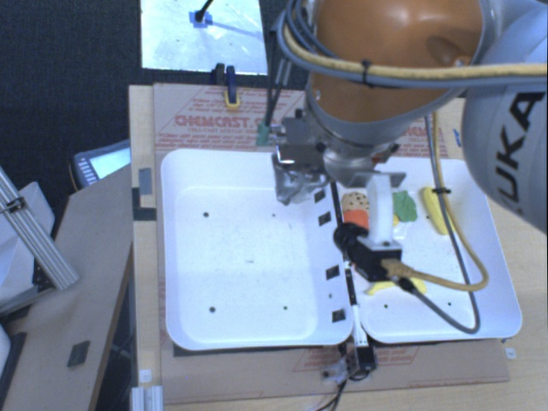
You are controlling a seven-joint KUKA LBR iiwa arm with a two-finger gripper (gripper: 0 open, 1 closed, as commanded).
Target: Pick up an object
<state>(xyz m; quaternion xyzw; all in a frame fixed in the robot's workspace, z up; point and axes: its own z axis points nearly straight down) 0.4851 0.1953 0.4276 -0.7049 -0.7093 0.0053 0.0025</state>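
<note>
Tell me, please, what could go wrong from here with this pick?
1. The gripper sits over the left bin, while the objects, a yellow piece and a green piece, lie in the right bin; it may close on nothing.
2. The yellow cable hangs low over the right bin and could drag the objects.
3. The arm hides much of the right bin.

Band: my wrist joint [390,37] wears a glossy orange dome.
Shell: my link [509,127] is pale grey, with black letters "UK" on it.
Cables: my yellow hose [445,281] and grey cable [295,32] loop around the orange dome.
Flange: metal-grey block, with a black connector [372,255] below it.
</note>
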